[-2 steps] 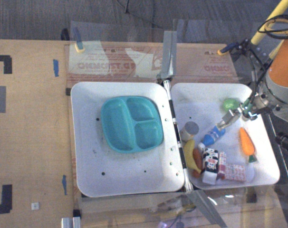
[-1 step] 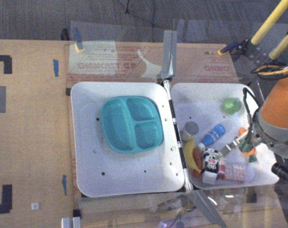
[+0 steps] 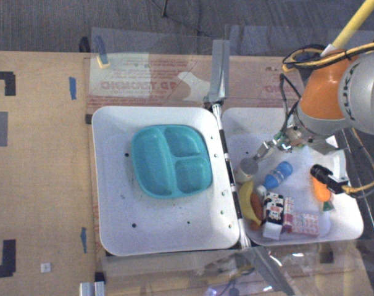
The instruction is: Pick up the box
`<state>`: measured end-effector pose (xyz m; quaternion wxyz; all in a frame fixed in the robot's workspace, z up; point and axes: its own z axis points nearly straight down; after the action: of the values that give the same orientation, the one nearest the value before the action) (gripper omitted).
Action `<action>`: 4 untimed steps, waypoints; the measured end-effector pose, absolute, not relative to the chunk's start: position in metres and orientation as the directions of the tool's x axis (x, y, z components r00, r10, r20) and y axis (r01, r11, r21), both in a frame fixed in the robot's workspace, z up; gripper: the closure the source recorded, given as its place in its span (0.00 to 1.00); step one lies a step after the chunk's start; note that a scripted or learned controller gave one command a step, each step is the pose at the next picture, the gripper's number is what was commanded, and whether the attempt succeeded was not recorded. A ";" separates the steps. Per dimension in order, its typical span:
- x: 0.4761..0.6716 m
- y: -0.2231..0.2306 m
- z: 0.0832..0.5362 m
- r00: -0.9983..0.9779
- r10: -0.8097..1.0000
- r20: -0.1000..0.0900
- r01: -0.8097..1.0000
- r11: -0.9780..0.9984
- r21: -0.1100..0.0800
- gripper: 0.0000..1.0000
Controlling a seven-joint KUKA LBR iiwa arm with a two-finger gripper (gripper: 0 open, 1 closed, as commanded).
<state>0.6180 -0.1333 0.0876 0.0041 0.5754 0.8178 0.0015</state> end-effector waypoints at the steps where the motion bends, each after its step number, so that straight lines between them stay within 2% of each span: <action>1: 0.548 -0.151 0.088 0.108 0.994 -0.001 0.994 -0.108 0.006 0.00; 2: 0.485 -0.175 0.090 -0.012 1.000 0.004 1.000 0.012 0.013 0.00; 3: 0.484 -0.179 0.100 -0.006 1.000 -0.002 1.000 0.006 0.014 1.00; 4: 0.484 -0.178 0.100 -0.008 1.000 0.000 1.000 0.008 0.013 0.00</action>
<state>0.4839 -0.1781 0.0996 0.0045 0.7044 0.7098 0.0044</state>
